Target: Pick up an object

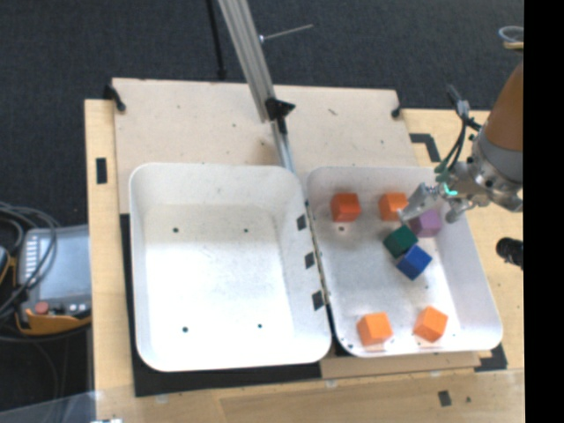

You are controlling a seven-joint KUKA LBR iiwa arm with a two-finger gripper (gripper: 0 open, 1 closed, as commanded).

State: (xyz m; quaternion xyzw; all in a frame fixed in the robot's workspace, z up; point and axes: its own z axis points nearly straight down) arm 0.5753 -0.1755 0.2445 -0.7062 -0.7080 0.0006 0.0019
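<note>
Gripper (429, 203), finger state indiscernible, is being positioned just above small purple plastic cube (429, 223); green cube (400, 241) touching below-left is being risked as an obstruction to closure.

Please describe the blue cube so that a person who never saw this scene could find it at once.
Look in the right white bin, the one that holds all the cubes. Near its middle, toward the right wall, the blue cube lies just below the green cube and seems to touch it. It is the only blue one; most others are orange.
</note>
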